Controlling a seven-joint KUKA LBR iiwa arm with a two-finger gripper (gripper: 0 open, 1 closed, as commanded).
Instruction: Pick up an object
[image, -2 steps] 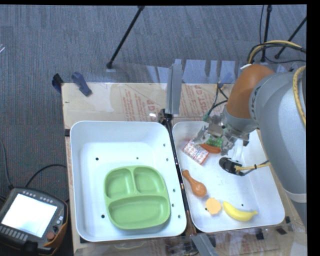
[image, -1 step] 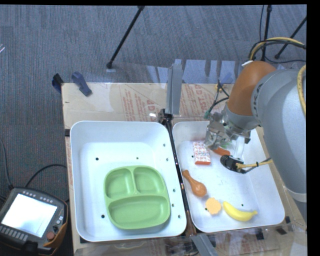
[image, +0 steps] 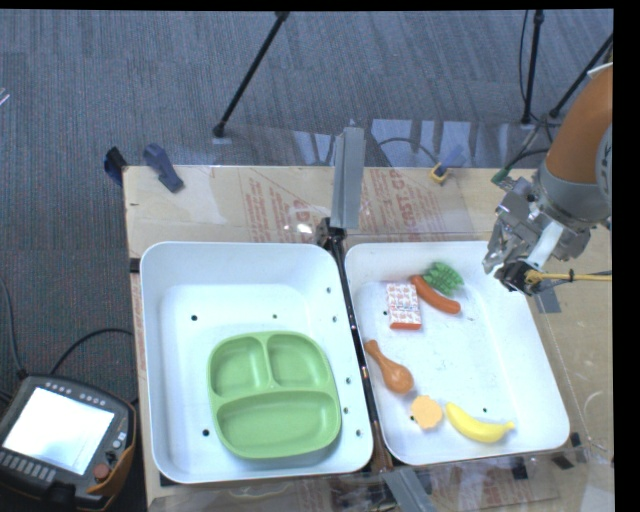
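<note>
The right bin (image: 520, 330) holds several toy foods: a red-and-white packet (image: 403, 305), a sausage (image: 437, 295) with a green leafy piece (image: 443, 276) behind it, a brown drumstick (image: 388, 367), an orange slice (image: 427, 412) and a yellow banana (image: 478, 423). My gripper (image: 497, 257) hangs at that bin's far right corner, above the rim and to the right of the green piece. I see nothing between its fingers.
The left bin (image: 175, 300) holds a green divided plate (image: 274, 395). A grey post (image: 347, 185) stands behind the seam between the bins. A tablet (image: 60, 432) lies off the bench at the lower left.
</note>
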